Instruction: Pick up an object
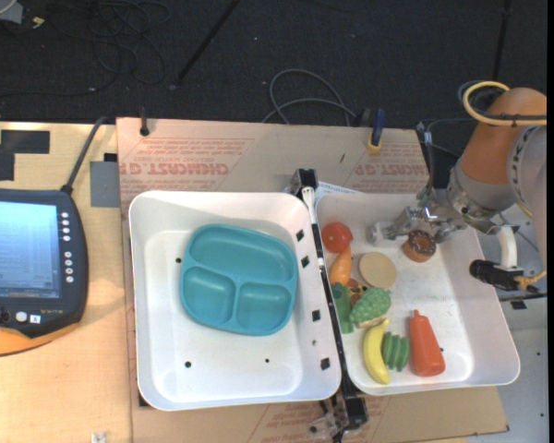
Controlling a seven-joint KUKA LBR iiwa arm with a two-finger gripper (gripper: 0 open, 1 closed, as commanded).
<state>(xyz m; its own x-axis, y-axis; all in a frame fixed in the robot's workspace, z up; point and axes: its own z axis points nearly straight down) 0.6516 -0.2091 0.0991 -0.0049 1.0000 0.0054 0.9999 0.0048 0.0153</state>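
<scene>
Hovering hand (415, 232) above brown round object (419, 245), no long axis

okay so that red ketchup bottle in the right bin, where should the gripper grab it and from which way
Grip the ketchup bottle across the middle of its body, coming straight down from above. It lies flat, lengthwise toward the bin's front; its right side is clear, though green vegetables crowd its left.

You see both white bins (157, 247) in smooth plastic with a faint sheen. The teal divided plate (240, 278) looks like matt moulded plastic. Toy food reads as glossy plastic: the red ketchup bottle (426, 344), the yellow banana (376, 353), the tomato (337, 236). The round tan disc (378, 269) looks dull and flat. Printed brown cardboard (258, 160) under the bins is matt. The gripper (419, 227) shows bare, shiny metal.
</scene>
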